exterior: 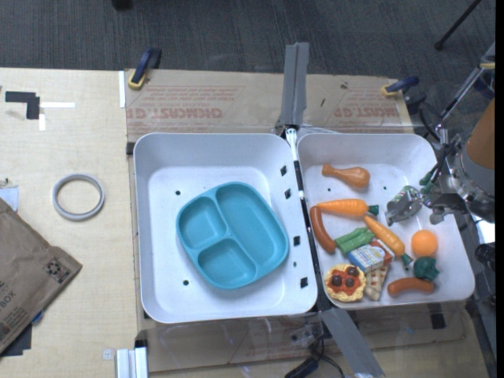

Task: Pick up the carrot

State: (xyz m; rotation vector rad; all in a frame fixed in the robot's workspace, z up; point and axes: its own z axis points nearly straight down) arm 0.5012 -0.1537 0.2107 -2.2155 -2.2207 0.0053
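**A:** Where's the carrot [343,208] right now?

**B:** In the right bin [378,150], lying on its side, just left of the gripper [400,208]. There's another carrot [385,235] slanting just below it, and a chicken drumstick [346,176] above.

**A:** Has the gripper got anything?

**B:** Nope. The jaws look slightly parted with nothing between them, hovering near the carrot's green end. Over in the left bin [157,211] there's a blue divided plate [231,235].
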